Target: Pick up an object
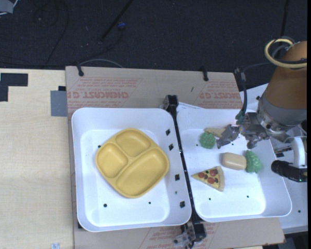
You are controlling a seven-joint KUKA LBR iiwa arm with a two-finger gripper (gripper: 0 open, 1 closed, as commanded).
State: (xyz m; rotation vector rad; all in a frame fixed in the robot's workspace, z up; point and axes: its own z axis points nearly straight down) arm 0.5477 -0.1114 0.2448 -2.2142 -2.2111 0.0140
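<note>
The right bin [233, 204] holds several toy foods. A pizza slice [210, 178] lies near its front. A beige block [233, 161] sits mid-bin with a green leafy piece [253, 162] touching its right end. A green broccoli-like piece [207, 140] lies at the left, and a tan wedge [214, 132] sits just behind it. My gripper [242, 138] hangs over the bin's back half, just behind the beige block. Its fingers are spread apart and open, with nothing between them.
The left bin [88, 201] carries a yellow divided plate [132, 162] in its middle. A black divider rail [179, 160] runs between the two bins. The arm's orange and grey wrist [287, 87] stands over the right bin's back right corner.
</note>
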